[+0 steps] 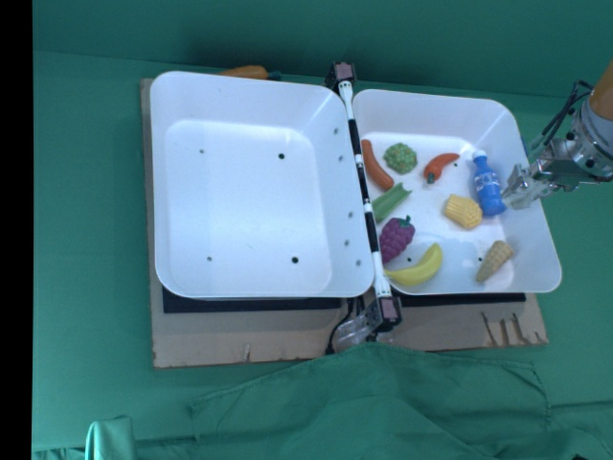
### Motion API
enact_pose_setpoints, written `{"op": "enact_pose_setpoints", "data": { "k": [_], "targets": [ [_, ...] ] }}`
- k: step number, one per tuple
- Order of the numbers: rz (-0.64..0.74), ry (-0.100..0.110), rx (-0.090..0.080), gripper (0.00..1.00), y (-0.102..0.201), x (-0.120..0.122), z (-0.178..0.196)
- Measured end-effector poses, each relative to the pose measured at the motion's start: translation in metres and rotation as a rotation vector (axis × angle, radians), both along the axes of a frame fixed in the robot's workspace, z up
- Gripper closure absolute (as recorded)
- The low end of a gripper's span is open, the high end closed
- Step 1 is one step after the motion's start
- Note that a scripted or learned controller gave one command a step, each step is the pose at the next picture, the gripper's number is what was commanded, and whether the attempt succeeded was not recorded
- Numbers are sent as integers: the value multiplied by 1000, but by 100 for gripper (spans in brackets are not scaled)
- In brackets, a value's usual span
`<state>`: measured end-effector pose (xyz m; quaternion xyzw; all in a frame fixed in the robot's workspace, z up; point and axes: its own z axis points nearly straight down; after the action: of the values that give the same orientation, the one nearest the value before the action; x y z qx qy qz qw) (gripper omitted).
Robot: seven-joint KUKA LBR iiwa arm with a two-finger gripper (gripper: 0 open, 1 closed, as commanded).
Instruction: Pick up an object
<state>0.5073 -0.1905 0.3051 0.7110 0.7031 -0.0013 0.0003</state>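
Observation:
The right bin (436, 103) holds several toy foods. Among them are a blue bottle (488, 186), a yellow corn piece (463, 211), a tan corn cob (494, 260), a banana (416, 267) and purple grapes (397, 238). A green pod (391, 201), an orange-red sausage (376, 164), a green leafy vegetable (400, 157) and a red chili (442, 166) lie there too. My gripper (518, 188) hangs over the bin's right rim, just right of the blue bottle. It is open, with nothing between its fingers.
The left bin (192, 103) stands beside the right one, with a black-and-white divider bar (362, 195) between them. An orange object (244, 71) lies behind the left bin. Green cloth (383, 401) bunches at the front.

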Motion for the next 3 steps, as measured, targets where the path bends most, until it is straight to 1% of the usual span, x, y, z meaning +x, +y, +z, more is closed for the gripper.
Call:
{"op": "enact_pose_setpoints", "data": {
  "k": [1, 2, 3],
  "targets": [
    [4, 2, 2, 100, 3, -32, -46],
    [3, -10, -3, 100, 2, -30, -32],
    [6, -2, 1, 100, 3, -41, -56]
  ]
}}
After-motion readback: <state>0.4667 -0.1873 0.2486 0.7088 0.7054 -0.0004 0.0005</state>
